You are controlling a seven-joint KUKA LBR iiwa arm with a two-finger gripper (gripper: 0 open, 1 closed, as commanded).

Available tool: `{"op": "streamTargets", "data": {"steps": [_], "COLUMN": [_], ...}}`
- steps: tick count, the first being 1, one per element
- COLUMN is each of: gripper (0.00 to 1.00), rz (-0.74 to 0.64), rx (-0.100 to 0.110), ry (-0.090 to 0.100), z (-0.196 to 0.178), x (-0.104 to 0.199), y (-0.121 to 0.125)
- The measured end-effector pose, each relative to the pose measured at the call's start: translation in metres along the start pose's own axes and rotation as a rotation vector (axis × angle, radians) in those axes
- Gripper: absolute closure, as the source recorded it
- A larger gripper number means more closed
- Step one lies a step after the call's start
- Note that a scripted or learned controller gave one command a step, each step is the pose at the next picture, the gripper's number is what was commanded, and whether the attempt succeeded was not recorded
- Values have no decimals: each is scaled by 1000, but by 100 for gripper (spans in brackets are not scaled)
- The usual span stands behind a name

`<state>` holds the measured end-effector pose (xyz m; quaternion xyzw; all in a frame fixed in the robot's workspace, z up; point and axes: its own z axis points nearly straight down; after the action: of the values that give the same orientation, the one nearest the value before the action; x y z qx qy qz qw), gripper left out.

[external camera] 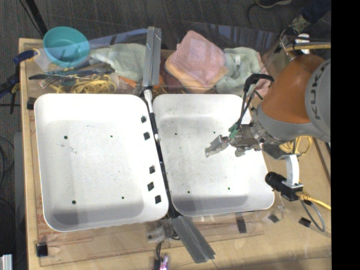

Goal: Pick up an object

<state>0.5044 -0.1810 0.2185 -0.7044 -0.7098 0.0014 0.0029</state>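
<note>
Gripper is low over the right bin, right of the bin's centre, tips pointing toward the left bin. Arm comes in over the right bin's right rim, orange band showing above the wrist.

Open or closed: can't tell. The tip reads as one grey blob against the white floor, and I can't make out whether anything is in it.

The pickable objects I can see all sit outside the bins, along the bench's far edge:
- teal bowl, far-left corner, behind the left bin
- yellow rubber bands and a fork, just below the bowl, against the left bin's far rim
- pale green cloth, right of the bowl
- pink cloth, folded, behind the right bin
- second pale green cloth, touching the pink one on its right

All are well apart from the gripper.

Both bin floors show a few small dark dots. Small black clips run along the seam between the bins.
</note>
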Motion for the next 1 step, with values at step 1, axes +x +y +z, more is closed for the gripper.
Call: {"op": "streamTargets", "data": {"steps": [1], "gripper": [0], "rz": [214], "rx": [-5], "ry": [-2], "z": [-32], "x": [9], "y": [69]}}
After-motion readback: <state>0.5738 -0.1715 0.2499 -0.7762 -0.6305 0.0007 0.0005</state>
